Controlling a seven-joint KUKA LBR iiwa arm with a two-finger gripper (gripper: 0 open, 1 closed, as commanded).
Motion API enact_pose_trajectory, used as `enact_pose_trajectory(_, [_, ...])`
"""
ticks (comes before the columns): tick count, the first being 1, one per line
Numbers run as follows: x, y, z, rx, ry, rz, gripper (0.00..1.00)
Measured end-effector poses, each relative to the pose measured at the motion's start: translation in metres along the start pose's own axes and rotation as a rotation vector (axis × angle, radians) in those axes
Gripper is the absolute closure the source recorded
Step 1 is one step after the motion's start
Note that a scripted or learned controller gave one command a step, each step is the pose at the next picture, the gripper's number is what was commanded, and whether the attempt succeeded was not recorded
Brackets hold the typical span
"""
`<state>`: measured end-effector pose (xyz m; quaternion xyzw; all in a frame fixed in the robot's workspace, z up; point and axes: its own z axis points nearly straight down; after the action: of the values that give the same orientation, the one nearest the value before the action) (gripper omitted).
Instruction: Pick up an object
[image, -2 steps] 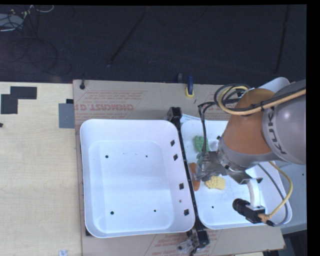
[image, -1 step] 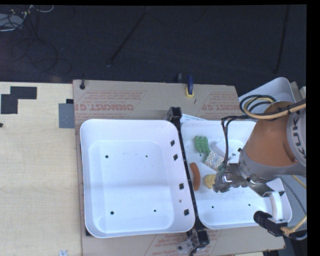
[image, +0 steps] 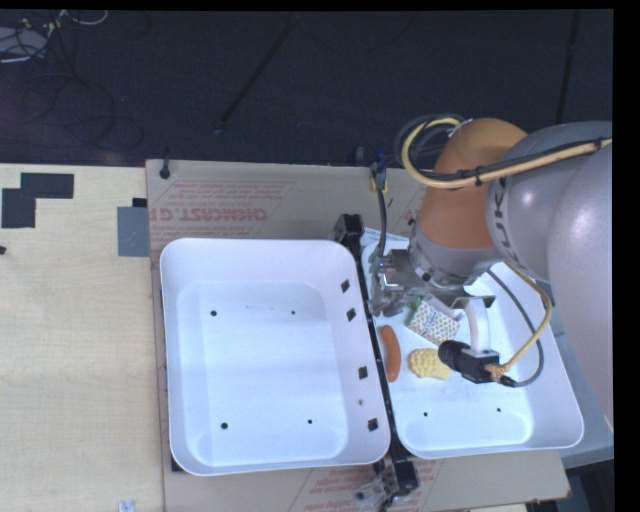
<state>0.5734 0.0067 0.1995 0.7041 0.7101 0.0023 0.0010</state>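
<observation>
Camera view
Arm: grey, with an orange band (image: 478, 160) above the wrist; it comes in from the right and bends down over the right bin (image: 545, 425), covering that bin's far half.
Tool (image: 392, 288): low over the right bin's far left corner, close to the divider between the bins. Whether it is wide, narrow or holding anything I cannot tell; the wrist hides its tips.
Sausage-shaped object (image: 391, 353): orange-red, lying lengthwise along the right bin's left wall, just nearer the camera than the tool, apart from it.
Yellow object (image: 429, 364): lumpy, corn-like, just right of the orange-red one, on the bin floor, nearer the camera than the tool.
Patterned object (image: 433, 322): small, white with a dotted print, just right of the tool and partly under the wrist, beside the yellow object's far edge.
Black connector (image: 470, 361): with a yellow cable, hangs off the arm just right of the yellow object, over the bin floor.
In the way: the wrist body and its cables crowd the space above the patterned object; the bin wall stands close on the tool's left.
Left bin (image: 190, 330): white, left of the tool across the divider.
Bench (image: 70, 350): pale wood, with cardboard under both bins.
</observation>
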Motion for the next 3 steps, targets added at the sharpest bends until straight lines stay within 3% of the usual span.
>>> enact_pose_trajectory(1, [0.053,0.005,-0.088,-0.001,0.001,0.002,1.0])
enact_pose_trajectory(2, [0.118,-0.024,-0.138,0.004,0.0,0.002,1.0])
enact_pose_trajectory(3, [0.203,0.01,-0.226,-0.003,0.003,0.0,1.0])
